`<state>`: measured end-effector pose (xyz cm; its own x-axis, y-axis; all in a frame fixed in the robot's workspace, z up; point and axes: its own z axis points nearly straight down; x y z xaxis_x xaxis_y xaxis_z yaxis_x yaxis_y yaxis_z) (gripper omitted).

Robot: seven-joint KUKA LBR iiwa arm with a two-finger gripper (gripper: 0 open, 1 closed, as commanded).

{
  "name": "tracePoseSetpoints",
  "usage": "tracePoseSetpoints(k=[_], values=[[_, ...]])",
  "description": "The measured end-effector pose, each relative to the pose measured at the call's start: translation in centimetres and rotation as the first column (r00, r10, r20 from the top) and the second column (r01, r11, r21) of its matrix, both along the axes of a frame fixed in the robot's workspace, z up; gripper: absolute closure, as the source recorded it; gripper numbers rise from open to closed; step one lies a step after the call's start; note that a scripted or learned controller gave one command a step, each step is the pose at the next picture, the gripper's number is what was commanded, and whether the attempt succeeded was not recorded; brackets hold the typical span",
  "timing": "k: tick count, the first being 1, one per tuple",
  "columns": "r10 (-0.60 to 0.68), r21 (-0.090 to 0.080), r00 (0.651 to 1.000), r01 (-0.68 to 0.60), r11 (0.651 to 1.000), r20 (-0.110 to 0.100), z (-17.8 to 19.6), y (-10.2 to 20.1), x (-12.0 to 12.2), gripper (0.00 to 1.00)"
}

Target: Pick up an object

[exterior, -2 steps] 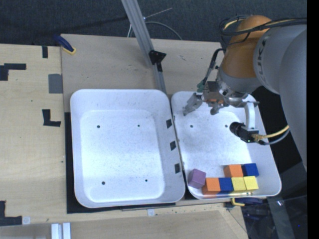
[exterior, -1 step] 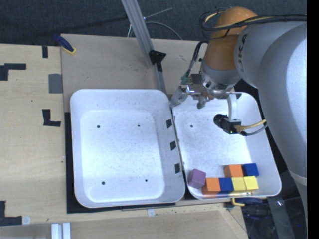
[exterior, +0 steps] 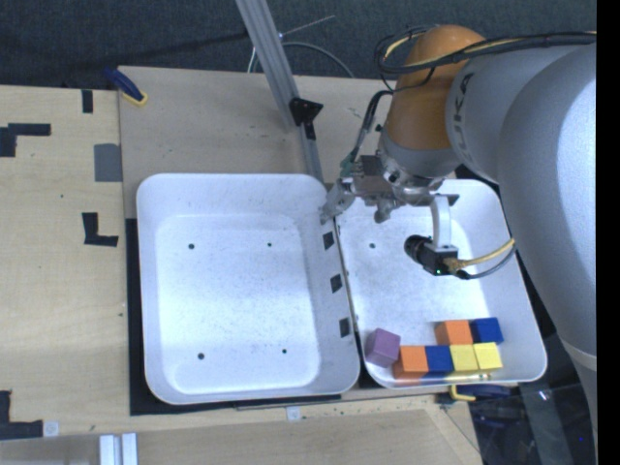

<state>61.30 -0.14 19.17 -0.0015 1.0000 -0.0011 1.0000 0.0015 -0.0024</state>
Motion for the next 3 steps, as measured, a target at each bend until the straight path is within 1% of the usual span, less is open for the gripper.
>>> tracePoseSetpoints(k=[1, 2, 3], values=[[0.002, 0.002, 1.0, -0.002, 1.0, 0.002, 0.0, 2.7, 2.0, 0.0], [0.001, 0.001, 1.0, -0.001, 1.0, -0.001, 0.0, 5.2, 0.6, 0.0], [0.0, 0.0, 1.0, 0.0, 1.0, -0.002, 0.0, 6.6, -2.3, 0.0]])
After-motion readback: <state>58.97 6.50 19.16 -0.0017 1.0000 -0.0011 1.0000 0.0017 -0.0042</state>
